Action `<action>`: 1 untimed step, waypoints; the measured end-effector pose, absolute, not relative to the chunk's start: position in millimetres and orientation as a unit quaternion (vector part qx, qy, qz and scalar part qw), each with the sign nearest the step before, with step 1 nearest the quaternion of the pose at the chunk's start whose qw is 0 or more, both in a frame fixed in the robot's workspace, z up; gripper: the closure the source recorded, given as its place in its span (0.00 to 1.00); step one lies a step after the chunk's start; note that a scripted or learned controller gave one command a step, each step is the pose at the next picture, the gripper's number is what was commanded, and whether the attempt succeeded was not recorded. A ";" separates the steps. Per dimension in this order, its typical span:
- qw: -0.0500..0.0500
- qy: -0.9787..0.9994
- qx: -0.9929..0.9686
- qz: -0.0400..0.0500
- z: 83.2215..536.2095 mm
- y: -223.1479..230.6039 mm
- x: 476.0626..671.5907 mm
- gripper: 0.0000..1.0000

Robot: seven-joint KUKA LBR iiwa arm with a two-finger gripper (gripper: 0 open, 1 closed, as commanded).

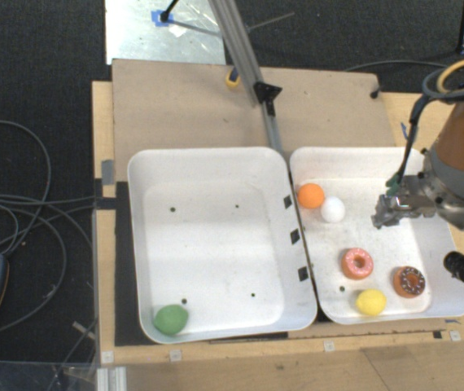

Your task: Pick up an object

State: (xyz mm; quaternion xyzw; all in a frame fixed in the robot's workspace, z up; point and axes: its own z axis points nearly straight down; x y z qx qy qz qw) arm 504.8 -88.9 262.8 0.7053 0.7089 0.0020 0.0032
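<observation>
Hovering gripper (384,216) over right bin (362,163) | grip state unclear | white ball (333,210) just left, apart

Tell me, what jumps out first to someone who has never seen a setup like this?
The big arm with its orange band, reaching in from the right over the right bin. That bin holds bright toy food: an orange ball touching a white ball, a pink doughnut, a chocolate doughnut and a yellow ball. A lone green ball sits in the left bin's near corner.
</observation>
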 end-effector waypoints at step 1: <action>0.000 0.711 0.703 0.001 257.5 -30.6 509.6 1.00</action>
